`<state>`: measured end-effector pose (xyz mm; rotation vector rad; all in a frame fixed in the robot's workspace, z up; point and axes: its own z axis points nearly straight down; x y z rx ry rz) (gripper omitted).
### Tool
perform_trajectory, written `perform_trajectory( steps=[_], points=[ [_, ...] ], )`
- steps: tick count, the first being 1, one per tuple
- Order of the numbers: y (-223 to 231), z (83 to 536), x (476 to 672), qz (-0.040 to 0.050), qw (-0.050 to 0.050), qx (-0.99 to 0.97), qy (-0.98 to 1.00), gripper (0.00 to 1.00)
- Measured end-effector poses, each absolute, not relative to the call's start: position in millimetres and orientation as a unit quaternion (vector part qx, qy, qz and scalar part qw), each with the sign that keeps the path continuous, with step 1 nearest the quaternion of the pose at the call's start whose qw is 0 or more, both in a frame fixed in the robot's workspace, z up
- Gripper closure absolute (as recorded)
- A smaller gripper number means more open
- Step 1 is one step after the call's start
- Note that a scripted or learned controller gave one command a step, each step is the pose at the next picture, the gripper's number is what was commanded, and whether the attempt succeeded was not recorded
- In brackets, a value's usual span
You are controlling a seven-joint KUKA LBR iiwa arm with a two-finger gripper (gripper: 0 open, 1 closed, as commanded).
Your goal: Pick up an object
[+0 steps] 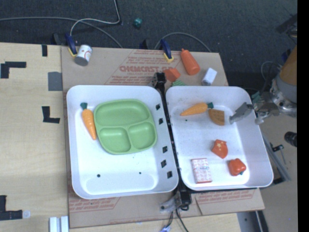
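I'm hovering the gripper at the right bin's upper-right edge, jaw state unreadable, needing descent onto the brown piece.

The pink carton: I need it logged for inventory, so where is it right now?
The pink carton lies in the right bin, near its front wall, left of the red pepper and just below-left of the strawberry.
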<state>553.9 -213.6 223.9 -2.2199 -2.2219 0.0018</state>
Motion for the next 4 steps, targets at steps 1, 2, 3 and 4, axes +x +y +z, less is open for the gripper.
perform_trajectory(
  steps=[1, 2, 3, 4],
  points=[
    [-183.3, 140.4, 503.9, 0.0006, 0.002, -0.707, -0.707, 0.0],
    [-172.3, 86.4, 531.4, 0.0001, -0.001, -0.707, -0.707, 0.0],
    [-172.8, 96.6, 532.4, -0.0002, -0.003, -0.707, -0.707, 1.0],
    [-133.8, 147.6, 582.6, -0.0003, 0.0, -0.706, -0.708, 1.0]
  ],
)
